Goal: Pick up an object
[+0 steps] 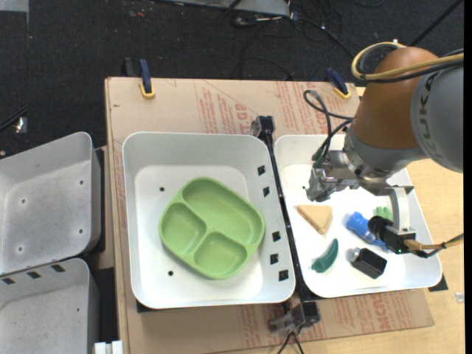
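The tan wedge (316, 217), likely the nearest candidate for a pick, lies flat on the floor of the right bin (424, 275), and everything else can be placed from it. Just above and touching close to its upper corner hangs the gripper (318, 189), lowered into the bin from the grey arm (398, 116) that leans in over the far side. From where I stand the tool's tip is a dark tangle of metal and cable, so I cannot tell how wide it stands or whether it has anything in it; the wedge looks to be resting on the bin, not lifted.

To the right of the wedge sits a blue object (358, 223), with a small green piece (382, 213) beyond it. Below and right of the wedge lies a teal curved piece (325, 256), and further right a black block (368, 262). They are scattered loosely, apart from one another, which leaves room to come down on one alone.

Well to the left of the wedge, past the dividing wall, the left bin (140, 153) holds a green divided tray (212, 228), lying flat and wide, a poor shape for a narrow pinch.
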